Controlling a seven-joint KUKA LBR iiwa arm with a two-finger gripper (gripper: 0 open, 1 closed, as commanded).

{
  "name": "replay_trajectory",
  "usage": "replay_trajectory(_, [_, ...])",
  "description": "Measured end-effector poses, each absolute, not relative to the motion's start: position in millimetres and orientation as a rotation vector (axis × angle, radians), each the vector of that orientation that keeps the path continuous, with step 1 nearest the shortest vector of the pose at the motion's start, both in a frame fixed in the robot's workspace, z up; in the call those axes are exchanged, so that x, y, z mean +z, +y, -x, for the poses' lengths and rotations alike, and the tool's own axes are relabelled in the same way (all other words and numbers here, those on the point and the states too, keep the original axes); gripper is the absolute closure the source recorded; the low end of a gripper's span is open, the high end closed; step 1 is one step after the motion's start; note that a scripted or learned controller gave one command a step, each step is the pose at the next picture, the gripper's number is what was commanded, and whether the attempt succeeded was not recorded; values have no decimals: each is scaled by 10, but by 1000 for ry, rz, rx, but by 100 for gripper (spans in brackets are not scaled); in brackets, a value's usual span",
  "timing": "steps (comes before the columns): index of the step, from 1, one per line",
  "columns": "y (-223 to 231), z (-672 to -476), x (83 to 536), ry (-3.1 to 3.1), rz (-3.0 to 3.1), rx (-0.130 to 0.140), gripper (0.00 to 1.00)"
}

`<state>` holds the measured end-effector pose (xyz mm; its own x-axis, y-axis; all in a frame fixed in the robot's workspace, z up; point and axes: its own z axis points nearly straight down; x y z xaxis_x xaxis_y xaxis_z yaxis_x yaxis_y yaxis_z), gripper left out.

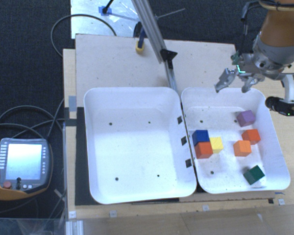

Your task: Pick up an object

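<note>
Gripper (233,82) hangs above the far rim of the right bin (279,146), fingers spread, nothing between them. Arm (279,28) enters from the right.

Candidates all lie in the right bin, well apart from the gripper:
- purple block (245,117), nearest the gripper, standing alone toward the far right
- red block (251,136), just beside the orange block (242,148), the two close but seemingly not touching
- blue block (200,136), red-orange block (204,150) and yellow block (216,144), bunched together and touching near the bin's left wall
- green block (254,174), alone near the front right corner, turned at an angle

Left bin (137,141) holds no blocks.

Handling, judged: small cubes, likely light and rigid, wood or plastic; flat parallel faces should take a pinch well and should not deform. Surfaces look matt, so slip risk seems low. Best hold is across two opposite side faces, fingers coming straight down and aligned with the cube's edges.

Purple block looks the easiest pick: free on all sides, room for both fingers. The clustered three leave no gap for a finger between them. Green block would need wrist rotation to match its skew, and it sits close to the bin wall
</note>
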<state>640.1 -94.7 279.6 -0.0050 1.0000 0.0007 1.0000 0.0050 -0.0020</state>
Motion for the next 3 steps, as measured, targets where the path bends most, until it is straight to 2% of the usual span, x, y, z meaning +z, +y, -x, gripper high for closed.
replay_trajectory(1, [-946,-6407,2816,-2229,2216,-2,0])
replay_trajectory(3, [-951,-6505,1811,-2223,2217,4,0])
